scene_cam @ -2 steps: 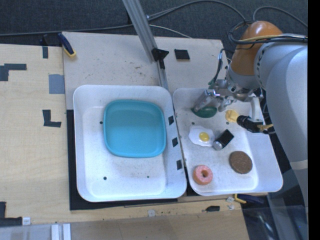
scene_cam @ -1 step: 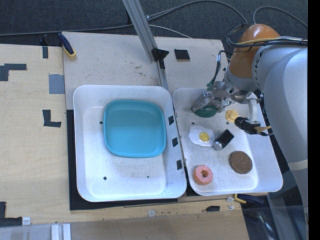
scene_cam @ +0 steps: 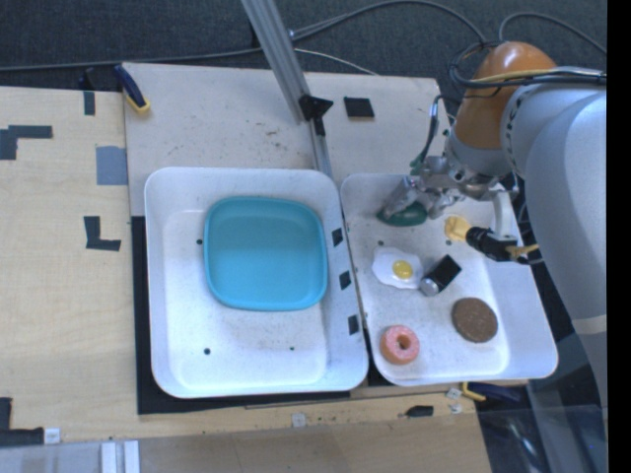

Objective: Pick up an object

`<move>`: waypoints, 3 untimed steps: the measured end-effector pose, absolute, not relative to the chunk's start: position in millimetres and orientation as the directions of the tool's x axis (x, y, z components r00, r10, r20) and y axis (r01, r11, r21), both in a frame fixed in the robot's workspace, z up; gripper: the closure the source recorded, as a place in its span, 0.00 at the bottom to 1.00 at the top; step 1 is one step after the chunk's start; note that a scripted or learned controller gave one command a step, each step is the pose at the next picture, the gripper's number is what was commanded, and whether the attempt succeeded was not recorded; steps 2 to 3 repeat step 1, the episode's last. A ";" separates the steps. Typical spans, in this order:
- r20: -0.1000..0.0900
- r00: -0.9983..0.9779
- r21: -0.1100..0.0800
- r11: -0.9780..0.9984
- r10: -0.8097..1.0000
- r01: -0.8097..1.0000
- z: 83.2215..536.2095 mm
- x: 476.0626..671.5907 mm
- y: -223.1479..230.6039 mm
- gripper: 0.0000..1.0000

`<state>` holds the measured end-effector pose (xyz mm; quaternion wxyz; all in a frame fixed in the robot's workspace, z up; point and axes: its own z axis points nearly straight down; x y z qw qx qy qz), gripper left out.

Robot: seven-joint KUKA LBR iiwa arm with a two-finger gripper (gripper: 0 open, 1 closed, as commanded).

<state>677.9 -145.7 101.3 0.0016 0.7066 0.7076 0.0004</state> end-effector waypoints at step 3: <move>0.000 -0.001 0.004 0.001 1.000 1.000 146.6 673.9 -140.2 1.00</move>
